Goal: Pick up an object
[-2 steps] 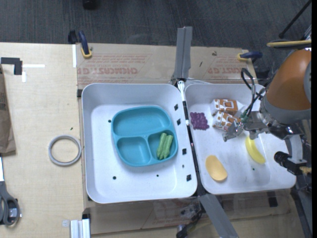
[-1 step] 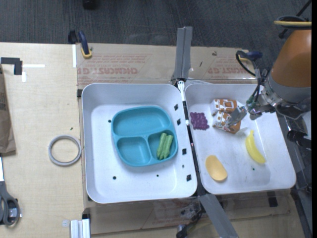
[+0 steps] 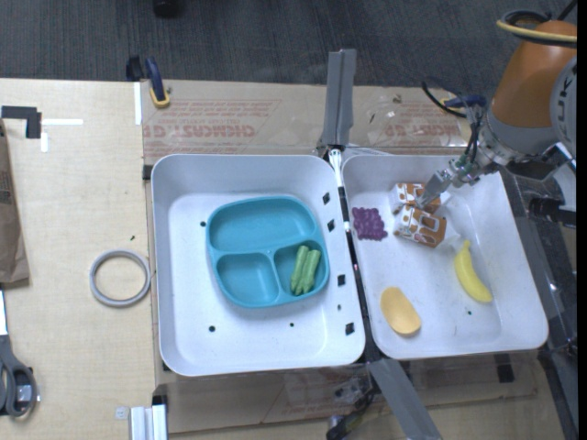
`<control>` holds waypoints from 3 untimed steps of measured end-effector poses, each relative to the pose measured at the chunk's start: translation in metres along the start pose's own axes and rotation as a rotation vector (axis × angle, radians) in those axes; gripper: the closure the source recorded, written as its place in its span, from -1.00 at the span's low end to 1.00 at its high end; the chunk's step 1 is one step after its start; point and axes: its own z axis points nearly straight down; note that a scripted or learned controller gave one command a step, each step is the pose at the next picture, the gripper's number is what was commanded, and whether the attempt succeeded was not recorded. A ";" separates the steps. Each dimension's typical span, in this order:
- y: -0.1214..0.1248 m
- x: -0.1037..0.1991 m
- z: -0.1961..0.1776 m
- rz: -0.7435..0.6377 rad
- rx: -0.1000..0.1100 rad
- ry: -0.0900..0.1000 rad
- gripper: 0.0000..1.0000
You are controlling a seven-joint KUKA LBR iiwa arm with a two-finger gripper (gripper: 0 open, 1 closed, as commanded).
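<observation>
The jaws hang low in the right bin, near its far edge, right over a brown-and-white packet. They are small and dark against it, so I cannot tell whether they are parted or clenched, nor whether they touch the packet (its top end is partly covered by them). The arm's upper part is cut off at the desk's right edge. Just left of the packet lies a purple grape bunch; a yellow banana lies toward the bin's right wall, and an orange-yellow piece near its front edge. The left bin holds a teal divided tray with green pods in its right compartment.
</observation>
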 end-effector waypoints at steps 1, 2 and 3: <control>-0.003 0.043 0.013 0.020 0.001 0.002 -1.00; 0.002 -0.023 0.034 -0.134 -0.004 -0.003 -1.00; -0.045 0.005 0.057 -0.083 0.000 0.000 -1.00</control>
